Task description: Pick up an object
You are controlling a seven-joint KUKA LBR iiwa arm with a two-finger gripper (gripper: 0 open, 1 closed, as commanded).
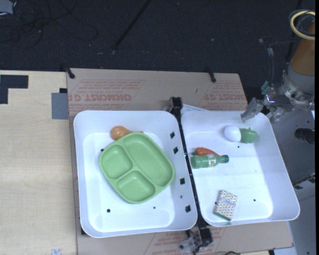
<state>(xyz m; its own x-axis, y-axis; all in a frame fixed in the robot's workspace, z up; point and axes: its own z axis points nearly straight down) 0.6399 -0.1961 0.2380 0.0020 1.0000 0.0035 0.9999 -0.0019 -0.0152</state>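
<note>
White ball sits at the far side of the right bin, touching a green object. Pincer hovers just beyond the far rim; whether it's spread, I cannot tell. Best drop straight over the ball: smooth, round, likely to roll.

Bins – glossy plastic; bench – matt wood

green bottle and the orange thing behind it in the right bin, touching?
Touching. In the camera view the green bottle lies directly against the orange piece, no white bin floor between.
</note>
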